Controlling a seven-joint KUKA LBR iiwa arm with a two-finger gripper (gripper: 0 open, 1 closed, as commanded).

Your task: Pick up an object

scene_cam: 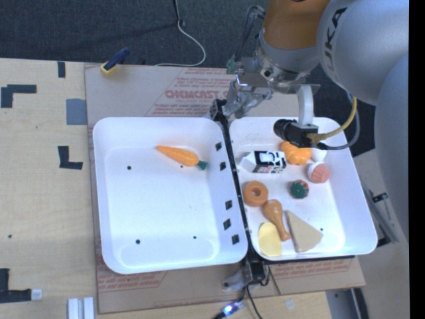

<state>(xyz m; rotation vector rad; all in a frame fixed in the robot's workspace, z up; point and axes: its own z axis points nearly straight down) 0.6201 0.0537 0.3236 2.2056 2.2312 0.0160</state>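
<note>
The two-finger gripper (232,105) hangs over the far end of the ridge where the two shallow white bins meet, in the upper middle of the frame; whether it is open or closed I cannot tell, and nothing shows in its grasp.

In the left white bin (113,244) lies a single smooth orange plastic carrot with a green stub (180,155), slantwise in the upper half, with wide bare floor all round it.

The right white bin (355,198) is crowded: a small black-and-white carton (267,161) on its side, a glazed tan ring doughnut (255,193), a brown drumstick (275,216), a pale yellow rounded piece (269,240) touching a beige wedge (303,232), a dark green round toy (299,189), a pink ribbed one (320,173), and an orange lump (296,153) near the far wall.

The grey arm with its orange band (295,12) fills the upper right. Both bins rest on printed cardboard (182,92).
</note>
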